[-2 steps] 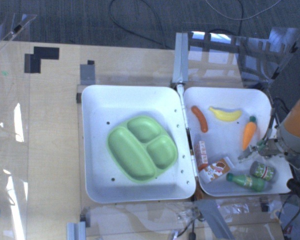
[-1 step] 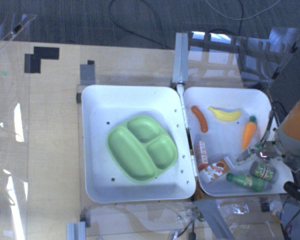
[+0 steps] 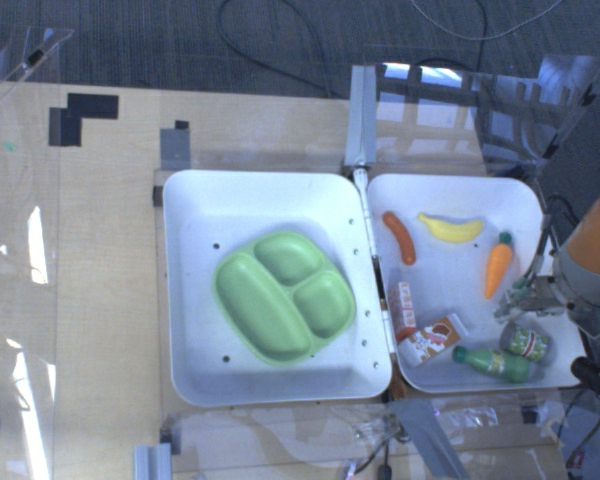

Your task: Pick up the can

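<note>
The can [image 3: 527,343], small with a green and red label, lies in the near right corner of the right bin [image 3: 450,190]. A green bottle [image 3: 492,363] lies right beside it on its left. My gripper [image 3: 527,305] reaches in from the right edge and hangs just above the can's far side. The grey arm with its orange band [image 3: 592,240] rises behind it. Nothing shows as held.
The right bin also holds a carrot [image 3: 496,265], a banana [image 3: 451,228], a sausage [image 3: 399,237], a small carton [image 3: 432,338] and a red-and-white packet [image 3: 404,309]. A green divided plate [image 3: 284,295] lies in the left bin [image 3: 195,268].
</note>
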Tool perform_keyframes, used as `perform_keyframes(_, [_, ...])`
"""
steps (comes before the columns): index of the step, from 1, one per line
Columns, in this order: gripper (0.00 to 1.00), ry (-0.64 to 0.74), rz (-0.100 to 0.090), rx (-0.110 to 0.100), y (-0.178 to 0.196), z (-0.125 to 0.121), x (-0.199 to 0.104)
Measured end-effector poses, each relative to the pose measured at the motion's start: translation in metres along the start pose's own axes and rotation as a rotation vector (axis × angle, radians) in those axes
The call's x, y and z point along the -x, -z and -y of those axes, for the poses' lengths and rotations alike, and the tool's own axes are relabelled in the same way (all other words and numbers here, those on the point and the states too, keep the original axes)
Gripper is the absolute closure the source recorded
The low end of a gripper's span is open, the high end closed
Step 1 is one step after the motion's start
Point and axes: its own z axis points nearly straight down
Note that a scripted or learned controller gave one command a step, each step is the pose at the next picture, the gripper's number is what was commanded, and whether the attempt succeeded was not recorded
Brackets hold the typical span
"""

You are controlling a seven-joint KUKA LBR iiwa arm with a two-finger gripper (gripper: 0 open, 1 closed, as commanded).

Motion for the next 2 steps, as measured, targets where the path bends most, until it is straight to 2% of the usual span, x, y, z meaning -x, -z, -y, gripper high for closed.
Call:
perform_keyframes(1, [0.0, 0.0, 0.0, 0.0, -0.0001, 0.0001, 0.0])
perform_keyframes(2, [0.0, 0.0, 0.0, 0.0, -0.0001, 0.0001, 0.0])
